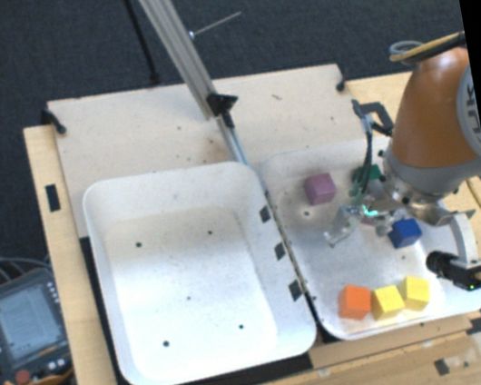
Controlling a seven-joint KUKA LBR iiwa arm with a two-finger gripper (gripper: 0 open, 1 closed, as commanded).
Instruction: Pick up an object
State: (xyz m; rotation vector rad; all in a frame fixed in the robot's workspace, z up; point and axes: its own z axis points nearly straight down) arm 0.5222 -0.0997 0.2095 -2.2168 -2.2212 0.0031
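claw mid-right of frame, can't tell its state tbh | blue cube in right bin, just lower right of claw tips | purple cube up-left, further off

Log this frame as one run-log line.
gripper: over right bin, nothing seen held | blue cube: beside wrist | purple cube: free | orange cube, two yellow cubes: front row

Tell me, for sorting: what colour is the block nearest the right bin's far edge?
Purple block, camera view.
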